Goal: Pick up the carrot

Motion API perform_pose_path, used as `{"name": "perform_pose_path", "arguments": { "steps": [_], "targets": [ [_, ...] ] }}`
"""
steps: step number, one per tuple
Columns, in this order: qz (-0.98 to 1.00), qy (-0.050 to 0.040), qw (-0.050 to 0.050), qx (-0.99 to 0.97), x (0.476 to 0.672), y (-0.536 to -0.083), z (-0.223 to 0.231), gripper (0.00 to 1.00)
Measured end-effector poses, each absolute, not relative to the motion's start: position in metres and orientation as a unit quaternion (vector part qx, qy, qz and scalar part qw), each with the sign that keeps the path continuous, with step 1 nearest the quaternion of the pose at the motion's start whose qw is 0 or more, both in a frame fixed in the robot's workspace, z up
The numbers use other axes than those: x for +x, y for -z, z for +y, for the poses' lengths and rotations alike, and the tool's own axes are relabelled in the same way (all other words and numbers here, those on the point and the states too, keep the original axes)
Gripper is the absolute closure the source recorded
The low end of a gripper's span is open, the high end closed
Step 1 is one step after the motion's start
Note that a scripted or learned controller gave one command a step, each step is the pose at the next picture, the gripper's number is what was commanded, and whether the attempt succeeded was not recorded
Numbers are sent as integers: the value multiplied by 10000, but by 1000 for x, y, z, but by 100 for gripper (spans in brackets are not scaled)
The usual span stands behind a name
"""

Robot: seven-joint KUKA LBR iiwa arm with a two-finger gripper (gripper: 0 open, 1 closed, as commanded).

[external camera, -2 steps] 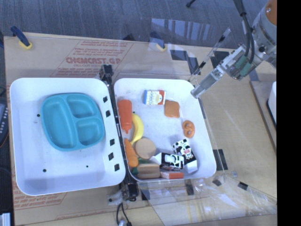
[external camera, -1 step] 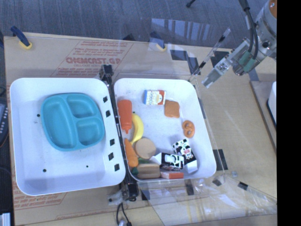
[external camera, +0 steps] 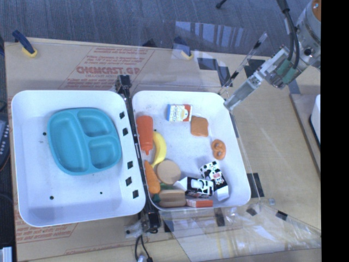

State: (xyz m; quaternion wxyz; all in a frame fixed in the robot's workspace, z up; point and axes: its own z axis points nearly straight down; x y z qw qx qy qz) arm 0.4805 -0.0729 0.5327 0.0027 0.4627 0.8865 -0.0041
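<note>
Orange carrot [external camera: 152, 178]: lies against left wall of right bin [external camera: 234, 141], long axis running near-to-far, slightly tilted, beside banana [external camera: 159, 148] and round cookie [external camera: 168, 171]. Pincer [external camera: 232, 100]: above bin's far right corner, carrot well down-left across the bin; opening cannot be told, nothing visibly held.

A blue divided plate [external camera: 84, 141] lies in the left bin [external camera: 24, 146]; a banana [external camera: 159, 149] in the right.

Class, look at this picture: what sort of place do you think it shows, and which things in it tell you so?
Probably a robotics lab test bench, not a kitchen. A robot gripper reaches in over two white bins; the food, such as the carrot and banana, looks like toys, and clamps hold the board down.
</note>
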Motion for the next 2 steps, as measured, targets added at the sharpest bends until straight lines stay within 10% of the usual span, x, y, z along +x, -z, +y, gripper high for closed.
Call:
{"name": "perform_pose_path", "arguments": {
  "steps": [1,2],
  "targets": [
    [8885,50,38,4588,482,-544,-72,100],
    [8886,51,36,4586,482,-544,-72,0]
  ]
}}
